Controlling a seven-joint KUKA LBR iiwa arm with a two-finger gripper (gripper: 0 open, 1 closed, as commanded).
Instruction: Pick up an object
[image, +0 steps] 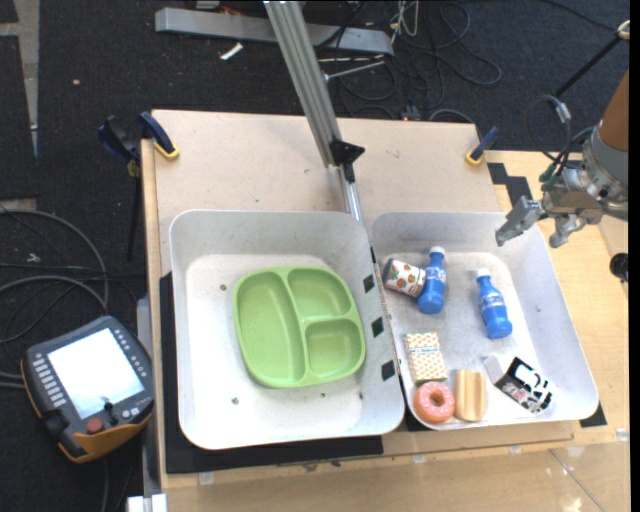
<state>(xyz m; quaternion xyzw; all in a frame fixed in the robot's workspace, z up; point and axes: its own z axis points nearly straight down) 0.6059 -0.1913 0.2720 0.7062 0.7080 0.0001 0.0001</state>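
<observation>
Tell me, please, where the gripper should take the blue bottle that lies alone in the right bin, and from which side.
Probably from above, at the middle of the blue bottle, closing across its narrow width. It lies flat, white cap toward the bin's far wall, with free floor on both long sides.

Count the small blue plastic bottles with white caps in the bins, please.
2, both in the right white bin. One small blue plastic bottle lies near its upper left, touching a red-and-white can. The other blue bottle lies apart, toward the middle. None seems hidden.
</observation>
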